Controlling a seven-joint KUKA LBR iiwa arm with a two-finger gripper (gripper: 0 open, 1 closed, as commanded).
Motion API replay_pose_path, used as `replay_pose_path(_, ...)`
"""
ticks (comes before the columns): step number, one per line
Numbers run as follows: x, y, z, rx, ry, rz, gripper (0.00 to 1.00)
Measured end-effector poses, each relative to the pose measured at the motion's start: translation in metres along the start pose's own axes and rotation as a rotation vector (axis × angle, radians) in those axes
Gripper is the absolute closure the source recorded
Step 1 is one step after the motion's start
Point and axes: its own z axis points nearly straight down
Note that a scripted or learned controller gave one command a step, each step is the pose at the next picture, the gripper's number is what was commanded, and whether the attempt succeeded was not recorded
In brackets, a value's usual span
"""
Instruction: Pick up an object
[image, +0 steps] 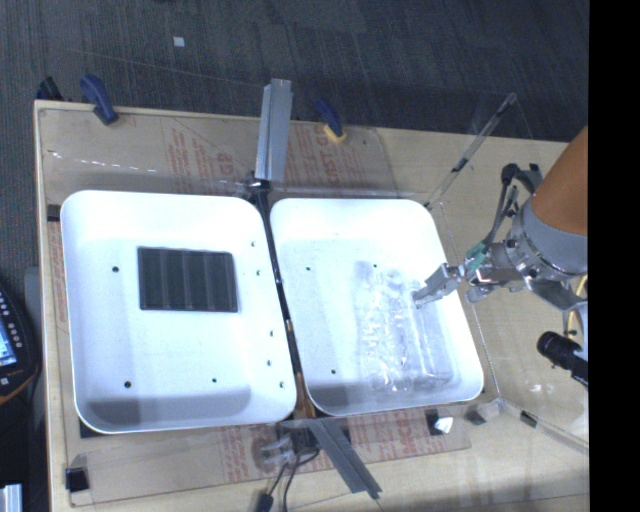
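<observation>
A dark grey ribbed rectangular block (188, 279) lies flat in the left bin (90, 380), toward its upper middle. A clear crinkled plastic item (398, 335) lies lengthwise in the right half of the right bin (320, 300). My gripper (440, 284) reaches in from the right and hangs over that bin's right rim, just above and to the right of the clear item's upper end. Nothing is visibly held in it.
A grey metal bar (273, 130) stands at the back between the bins, and another bracket (335, 460) sits at the front. Blue clamps (98, 98) grip the bench's far edge. A thin clear rod (480, 140) slants at the upper right.
</observation>
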Motion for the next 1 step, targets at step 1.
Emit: replay_pose_path(1,-0.0004,0.0000,-0.0013,-0.002,-0.002,-0.004,0.00)
